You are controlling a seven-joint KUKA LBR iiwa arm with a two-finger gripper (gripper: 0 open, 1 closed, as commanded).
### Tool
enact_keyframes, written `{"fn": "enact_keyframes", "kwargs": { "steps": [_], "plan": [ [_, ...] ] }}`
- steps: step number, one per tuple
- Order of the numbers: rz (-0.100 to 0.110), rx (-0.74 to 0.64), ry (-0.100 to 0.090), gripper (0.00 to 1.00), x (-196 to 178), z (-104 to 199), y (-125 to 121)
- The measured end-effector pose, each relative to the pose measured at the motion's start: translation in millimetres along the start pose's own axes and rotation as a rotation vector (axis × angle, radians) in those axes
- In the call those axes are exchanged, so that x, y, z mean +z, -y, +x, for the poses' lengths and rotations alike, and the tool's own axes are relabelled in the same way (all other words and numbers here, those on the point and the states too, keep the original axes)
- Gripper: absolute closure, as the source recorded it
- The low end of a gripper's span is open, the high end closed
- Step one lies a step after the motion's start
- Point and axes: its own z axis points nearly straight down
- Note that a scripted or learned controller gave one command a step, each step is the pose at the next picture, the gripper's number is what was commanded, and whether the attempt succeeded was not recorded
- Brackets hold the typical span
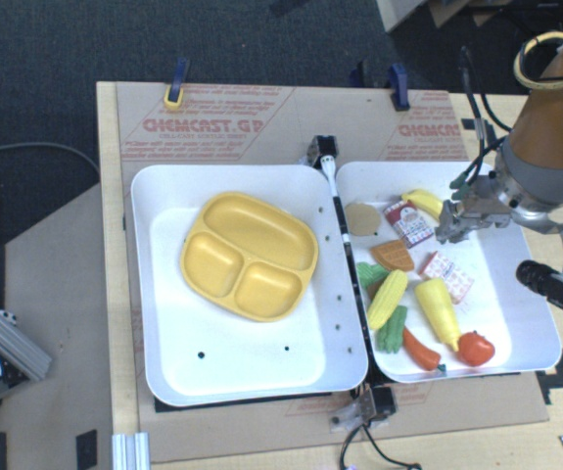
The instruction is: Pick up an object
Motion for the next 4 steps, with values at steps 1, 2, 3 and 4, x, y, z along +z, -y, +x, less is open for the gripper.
{"fn": "enact_keyframes", "kwargs": {
  "steps": [1, 2, 3, 4],
  "plan": [
    [-0.001, 0.0, 0.0, 1.0, -10, 43, -32],
    [0.001, 0.001, 0.001, 1.0, 9, 85, -60],
    [0.001, 0.003, 0.0, 1.0, 6, 100, -63],
    [0.001, 0.006, 0.001, 1.0, -2, 96, -60]
  ]
}}
